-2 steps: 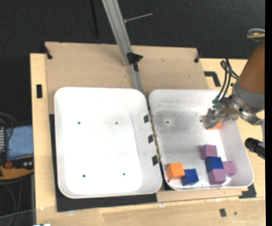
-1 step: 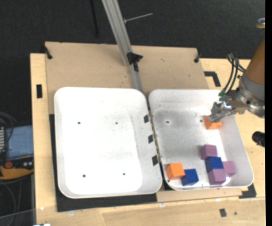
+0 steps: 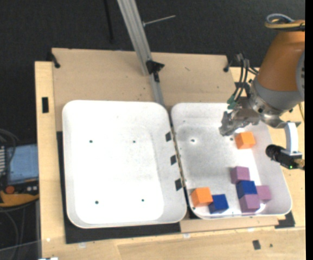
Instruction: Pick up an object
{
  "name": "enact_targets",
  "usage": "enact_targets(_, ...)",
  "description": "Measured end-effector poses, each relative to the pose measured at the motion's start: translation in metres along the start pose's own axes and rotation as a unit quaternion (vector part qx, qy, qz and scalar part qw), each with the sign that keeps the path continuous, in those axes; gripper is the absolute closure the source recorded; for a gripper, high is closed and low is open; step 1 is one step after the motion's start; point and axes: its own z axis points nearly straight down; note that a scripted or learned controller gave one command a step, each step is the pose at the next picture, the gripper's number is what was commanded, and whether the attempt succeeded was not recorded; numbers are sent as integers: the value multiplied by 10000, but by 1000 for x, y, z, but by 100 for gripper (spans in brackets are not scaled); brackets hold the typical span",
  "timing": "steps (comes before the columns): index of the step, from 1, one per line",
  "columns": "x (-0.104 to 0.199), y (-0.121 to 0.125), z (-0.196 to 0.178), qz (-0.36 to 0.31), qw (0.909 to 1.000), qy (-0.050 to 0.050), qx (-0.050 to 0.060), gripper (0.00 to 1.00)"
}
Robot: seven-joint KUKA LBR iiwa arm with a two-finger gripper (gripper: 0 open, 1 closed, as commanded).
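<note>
Orange block lies in right bin, upper right part, just beside my gripper, lower right of it. Nothing visible between my fingers; opening cannot tell. Purple, blue, orange blocks clustered along bin's near edge. Left bin alongside.

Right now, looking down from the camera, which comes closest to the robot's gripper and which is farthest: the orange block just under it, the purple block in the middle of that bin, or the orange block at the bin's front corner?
1. Orange block, just beside the gripper.
2. Purple block, mid-bin, toward the front.
3. Front orange block, at the bin's front left corner.
</note>
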Motion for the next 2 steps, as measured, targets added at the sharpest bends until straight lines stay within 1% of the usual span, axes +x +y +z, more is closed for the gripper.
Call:
enact_targets(1,55,23,4,-17,10000,-3,-2,100)
enact_targets(2,103,29,-1,-18,10000,1,-6,100)
